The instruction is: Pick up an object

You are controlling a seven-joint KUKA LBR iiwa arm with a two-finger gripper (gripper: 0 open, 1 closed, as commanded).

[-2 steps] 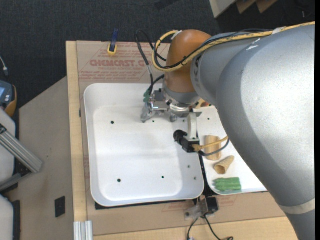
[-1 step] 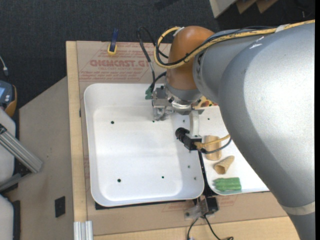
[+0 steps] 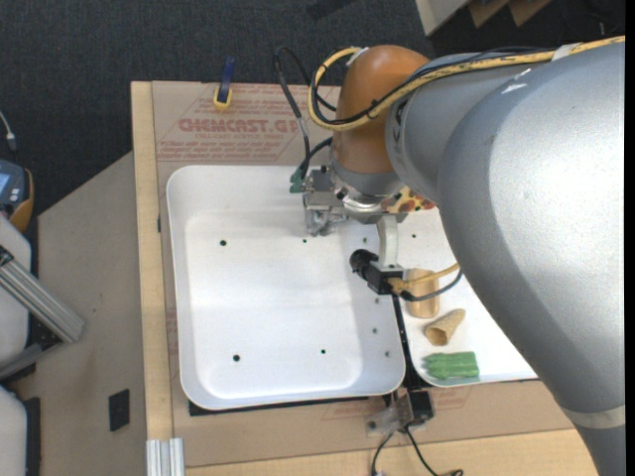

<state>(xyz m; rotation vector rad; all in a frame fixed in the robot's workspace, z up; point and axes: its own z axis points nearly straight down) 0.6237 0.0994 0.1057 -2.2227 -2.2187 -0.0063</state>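
Claw [image 3: 317, 224] of a grey KUKA arm [image 3: 516, 196], below its orange band [image 3: 382, 87], hangs low over the far right-hand part of a shallow white plastic bin [image 3: 179, 266], 1 of 2 set side by side on a brown cardboard sheet with red print [image 3: 238, 127]. Whether the claw is spread or pressed together cannot be told from this angle, and nothing can be seen pinched in it. Things to pick lie in the neighbouring white bin [image 3: 486, 350], all to the claw's right and nearer the camera. A small tan cone [image 3: 445, 326] rests on its side well apart from the claw. A green ridged block [image 3: 451, 367] lies just beyond the cone, at that bin's near edge. A second tan piece [image 3: 424, 303], partly hidden, sits between the cone and the claw. A small red and yellow object [image 3: 415, 204] peeps out from under the arm, close on the claw's right; its shape is too hidden to tell. A few small dark dots [image 3: 224, 243] mark the floor of the bin under the claw, left of it and toward the camera. A blue and yellow clamp [image 3: 225, 87] grips the cardboard's far edge, up and left of the claw.
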